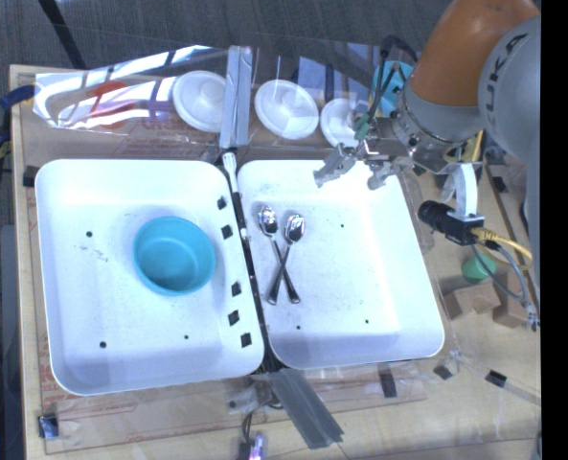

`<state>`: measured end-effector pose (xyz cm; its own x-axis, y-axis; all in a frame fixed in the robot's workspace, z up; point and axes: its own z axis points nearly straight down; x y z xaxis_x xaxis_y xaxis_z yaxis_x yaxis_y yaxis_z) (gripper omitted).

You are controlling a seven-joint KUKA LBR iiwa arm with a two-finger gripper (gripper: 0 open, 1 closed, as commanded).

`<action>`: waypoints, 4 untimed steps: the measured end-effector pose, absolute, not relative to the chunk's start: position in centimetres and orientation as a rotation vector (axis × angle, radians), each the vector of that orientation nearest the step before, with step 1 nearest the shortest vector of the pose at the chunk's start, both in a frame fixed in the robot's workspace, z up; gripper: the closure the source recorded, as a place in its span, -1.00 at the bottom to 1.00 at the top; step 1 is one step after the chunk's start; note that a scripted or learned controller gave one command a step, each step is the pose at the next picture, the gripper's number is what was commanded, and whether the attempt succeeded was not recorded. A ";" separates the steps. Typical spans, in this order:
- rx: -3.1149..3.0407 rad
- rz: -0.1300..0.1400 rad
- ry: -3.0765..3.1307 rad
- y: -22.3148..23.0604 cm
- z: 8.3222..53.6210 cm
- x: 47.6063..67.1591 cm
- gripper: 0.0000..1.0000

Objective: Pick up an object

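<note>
Here, your candidate objects sit in the two bins. In the right bin [398, 295] two metal spoons [282, 255] lie crossed over each other, their bowls side by side toward the far wall and their handles running back toward you, making a narrow X near the bin's left side. They rest flat on the floor of the bin, close to the divider where the two bins meet. In the left bin [73, 305] you see a blue bowl [174, 254], upright, sitting a little right of that bin's middle and well apart from the spoons.

The gripper [352, 168] hangs over the far edge of the right bin, near its back wall, and its two fingers are spread apart with nothing between them (one tip points left, the other down and right). It is above and to the right of the spoon bowls, not touching them. The grey arm with its orange band [465, 36] comes in from the right, above the gripper.

Beyond the bins, along the far side of the bench, you can make out three white round lids [285, 108] in a row, and a small green object [475, 266] lies on the bench to the right of the right bin.
</note>
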<state>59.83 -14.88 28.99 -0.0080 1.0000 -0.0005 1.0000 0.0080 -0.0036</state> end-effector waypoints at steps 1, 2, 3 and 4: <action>-2.056 0.005 -2.371 -15.7 16.4 61.1 -1.00; -1.929 0.002 -2.476 -13.8 9.1 61.4 -1.00; -1.925 0.004 -2.480 -13.9 10.2 61.4 1.00; -1.925 0.004 -2.481 -13.9 10.2 61.4 -1.00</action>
